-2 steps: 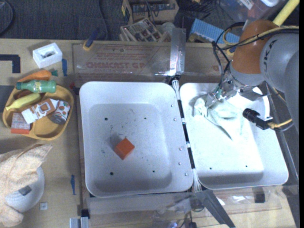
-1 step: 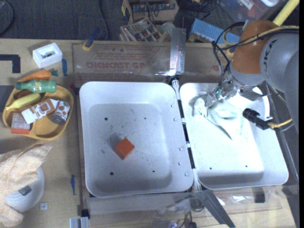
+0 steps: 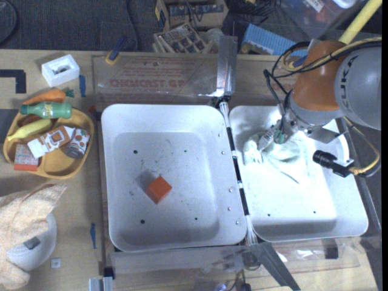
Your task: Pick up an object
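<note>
Judging risk first: the orange block point(image 3: 159, 189) sits alone in the left bin point(image 3: 121, 126), well apart from the arm, so any pick there would need a long traverse over the divider between bins. Nearer the arm, the right bin point(image 3: 303, 220) holds a crumpled white cloth point(image 3: 285, 156) and a small whitish object point(image 3: 251, 152) beside it, both pale against the white floor; a descent here could pinch only a fold of cloth, or push the small object toward the wall, and come up with nothing. The tool point(image 3: 276, 137) hangs low over the cloth's left edge, seemingly touching it or just above. Whether it is released or clenched, cannot tell; the wrist and cables crowd the tip, and nothing is visibly held.
</note>
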Tool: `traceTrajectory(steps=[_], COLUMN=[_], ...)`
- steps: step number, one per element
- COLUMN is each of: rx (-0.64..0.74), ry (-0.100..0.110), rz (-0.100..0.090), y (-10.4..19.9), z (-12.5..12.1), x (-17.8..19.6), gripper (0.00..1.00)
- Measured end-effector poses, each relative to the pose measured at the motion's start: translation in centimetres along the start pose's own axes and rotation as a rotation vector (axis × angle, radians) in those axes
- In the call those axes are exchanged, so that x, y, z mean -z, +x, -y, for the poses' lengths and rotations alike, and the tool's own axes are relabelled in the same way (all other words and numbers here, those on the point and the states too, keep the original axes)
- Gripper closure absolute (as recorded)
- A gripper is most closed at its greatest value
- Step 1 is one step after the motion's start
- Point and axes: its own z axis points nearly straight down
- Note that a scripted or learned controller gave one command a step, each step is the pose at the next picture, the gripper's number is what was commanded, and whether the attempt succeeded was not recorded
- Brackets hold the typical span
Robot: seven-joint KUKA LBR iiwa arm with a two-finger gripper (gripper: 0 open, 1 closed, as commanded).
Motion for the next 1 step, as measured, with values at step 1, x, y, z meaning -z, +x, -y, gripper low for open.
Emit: traceTrajectory(steps=[1], rx=[-0.248], ry=[0.017], rz=[-0.012], y=[2.32], z=[-0.4], x=[8.89], gripper=[0.0])
